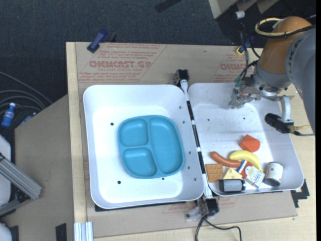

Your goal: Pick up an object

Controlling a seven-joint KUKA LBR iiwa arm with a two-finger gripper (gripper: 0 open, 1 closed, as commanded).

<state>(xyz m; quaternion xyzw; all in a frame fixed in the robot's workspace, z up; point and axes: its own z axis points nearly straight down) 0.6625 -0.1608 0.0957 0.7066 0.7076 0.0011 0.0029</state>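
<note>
The right bin [220,122] holds a cluster of small objects at its near end: an orange piece [250,143], a yellow banana [246,157], a red sausage [223,159], a brown cracker [213,172], a dark block [231,186] and a white can [273,172]. My gripper [242,97] hangs over the far end of the right bin, well away from that cluster, and I see nothing between its fingers.
A blue divided plate [150,145] lies in the middle of the left bin [100,134]. The bins meet along a dark divider [193,129]. A blue clip [97,40] rests at the bench's far left corner.
</note>
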